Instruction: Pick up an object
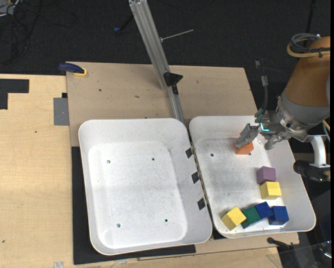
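under claw (259, 136) left finger, orange block (244, 147), seemingly touching.

— How many small coloured cubes are there?
— Seven: one orange cube (244, 148), one purple (266, 175), two yellow (271, 190) (233, 218), one green (251, 215), two blue (263, 209) (279, 214).
— And shallow white plastic bins?
— Two (100, 128) (223, 121).

Matt white plastic bins (139, 130); pale wood bench (22, 166).

The claw (258, 138) is hovering over the right shallow white bin (223, 216), one finger (248, 134) touching a small orange block (244, 147); its opening is unclear.
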Available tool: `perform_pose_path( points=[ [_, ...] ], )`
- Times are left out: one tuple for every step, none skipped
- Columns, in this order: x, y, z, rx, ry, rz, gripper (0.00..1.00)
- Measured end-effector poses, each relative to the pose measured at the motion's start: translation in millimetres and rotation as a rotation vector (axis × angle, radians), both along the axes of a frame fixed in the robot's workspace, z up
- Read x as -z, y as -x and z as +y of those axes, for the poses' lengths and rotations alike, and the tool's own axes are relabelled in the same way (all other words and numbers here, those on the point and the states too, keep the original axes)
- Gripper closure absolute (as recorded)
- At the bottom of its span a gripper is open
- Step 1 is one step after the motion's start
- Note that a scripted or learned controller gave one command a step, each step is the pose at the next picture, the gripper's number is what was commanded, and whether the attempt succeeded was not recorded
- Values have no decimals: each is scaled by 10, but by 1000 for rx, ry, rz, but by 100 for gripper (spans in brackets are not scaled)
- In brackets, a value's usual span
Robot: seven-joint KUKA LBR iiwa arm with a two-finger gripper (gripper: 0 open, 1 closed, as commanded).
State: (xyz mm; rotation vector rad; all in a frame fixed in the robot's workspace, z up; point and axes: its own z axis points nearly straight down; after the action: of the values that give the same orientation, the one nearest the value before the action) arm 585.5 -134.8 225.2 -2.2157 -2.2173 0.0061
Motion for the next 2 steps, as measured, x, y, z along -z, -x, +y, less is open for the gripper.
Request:
perform_pose_path(
  points=[
    [-22, -8, -8, 1, 1, -5, 0],
    [430, -49, -16, 1, 1, 0, 0]
  ],
)
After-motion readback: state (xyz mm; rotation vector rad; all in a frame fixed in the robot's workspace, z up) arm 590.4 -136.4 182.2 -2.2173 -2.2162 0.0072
